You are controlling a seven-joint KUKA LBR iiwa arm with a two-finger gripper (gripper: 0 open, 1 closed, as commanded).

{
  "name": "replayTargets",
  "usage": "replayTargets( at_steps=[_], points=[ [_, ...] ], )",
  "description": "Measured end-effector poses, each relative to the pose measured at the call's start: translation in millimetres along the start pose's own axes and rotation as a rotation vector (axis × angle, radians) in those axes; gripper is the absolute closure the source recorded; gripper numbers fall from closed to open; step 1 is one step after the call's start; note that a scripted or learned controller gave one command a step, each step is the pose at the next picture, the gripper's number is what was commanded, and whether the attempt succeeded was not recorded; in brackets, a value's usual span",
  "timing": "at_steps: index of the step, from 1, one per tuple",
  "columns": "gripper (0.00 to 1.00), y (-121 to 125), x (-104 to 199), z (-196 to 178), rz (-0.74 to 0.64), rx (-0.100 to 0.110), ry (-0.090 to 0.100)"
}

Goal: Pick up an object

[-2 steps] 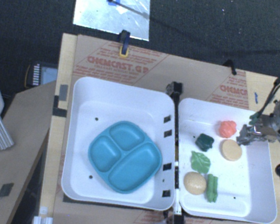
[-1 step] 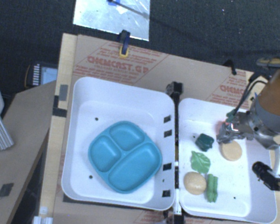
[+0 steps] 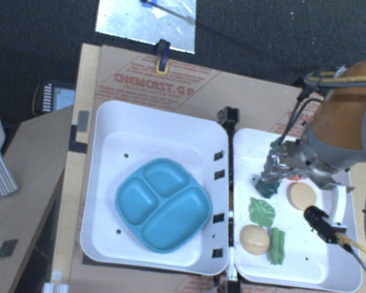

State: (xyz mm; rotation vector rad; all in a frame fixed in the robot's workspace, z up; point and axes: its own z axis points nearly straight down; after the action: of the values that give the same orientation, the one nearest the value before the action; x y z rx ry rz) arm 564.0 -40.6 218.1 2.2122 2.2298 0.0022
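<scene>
My gripper [image 3: 270, 179] is low in the right bin [image 3: 339, 273], near its left wall and towards the back. A small dark teal object [image 3: 265, 188] lies directly under its tip, touching or nearly touching it. Just to the right rests a pale tan round disc [image 3: 302, 196]. In front of the gripper lie a light green leaf-shaped piece [image 3: 262, 211], a beige bun-like ball [image 3: 255, 238] and a green pod [image 3: 277, 246].
The left bin [image 3: 109, 130] holds a blue divided plate [image 3: 163, 204] at its middle. A black clip-lined divider [image 3: 226, 184] separates the two bins. The arm's orange and grey body [image 3: 355, 115] hangs over the right bin's back right.
</scene>
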Motion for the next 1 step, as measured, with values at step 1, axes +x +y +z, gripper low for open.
replayTargets(
  at_steps=[1],
  points=[
    [1.0,7.8,46.6,6.5,0.0,0.0,0.0]
  ],
)
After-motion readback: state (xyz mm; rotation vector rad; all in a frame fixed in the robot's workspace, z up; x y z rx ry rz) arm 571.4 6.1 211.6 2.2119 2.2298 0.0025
